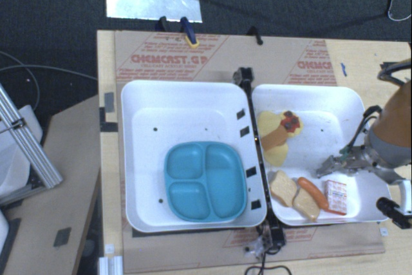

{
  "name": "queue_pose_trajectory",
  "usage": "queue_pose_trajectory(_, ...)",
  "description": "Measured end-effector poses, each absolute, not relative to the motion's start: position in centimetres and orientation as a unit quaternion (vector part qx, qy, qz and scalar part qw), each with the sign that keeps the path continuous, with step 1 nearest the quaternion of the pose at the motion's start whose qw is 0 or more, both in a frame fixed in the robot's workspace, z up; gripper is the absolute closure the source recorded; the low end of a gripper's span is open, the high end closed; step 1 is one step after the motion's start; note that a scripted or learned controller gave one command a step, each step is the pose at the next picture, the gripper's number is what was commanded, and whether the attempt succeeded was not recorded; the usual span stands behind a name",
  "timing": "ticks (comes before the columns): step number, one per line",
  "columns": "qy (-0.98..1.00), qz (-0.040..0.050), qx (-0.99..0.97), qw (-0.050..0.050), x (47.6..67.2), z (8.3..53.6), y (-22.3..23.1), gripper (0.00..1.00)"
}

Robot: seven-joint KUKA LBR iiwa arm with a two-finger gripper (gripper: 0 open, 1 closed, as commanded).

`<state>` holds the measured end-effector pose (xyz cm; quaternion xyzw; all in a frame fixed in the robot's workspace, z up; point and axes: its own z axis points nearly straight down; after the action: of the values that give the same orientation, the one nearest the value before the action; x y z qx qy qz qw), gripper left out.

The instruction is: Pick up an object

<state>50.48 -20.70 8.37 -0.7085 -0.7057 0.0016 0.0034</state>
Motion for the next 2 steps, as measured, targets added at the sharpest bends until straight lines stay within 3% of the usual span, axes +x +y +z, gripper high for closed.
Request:
queue_pose_trajectory(1,-0.709,-0.0013,-0.705,-0.003,55.4,8.5,-20.6,0.00)
queue_pose_trajectory(2,-0.710,-0.0026,-0.704,-0.004,62.6,8.6,-20.4,0.00)
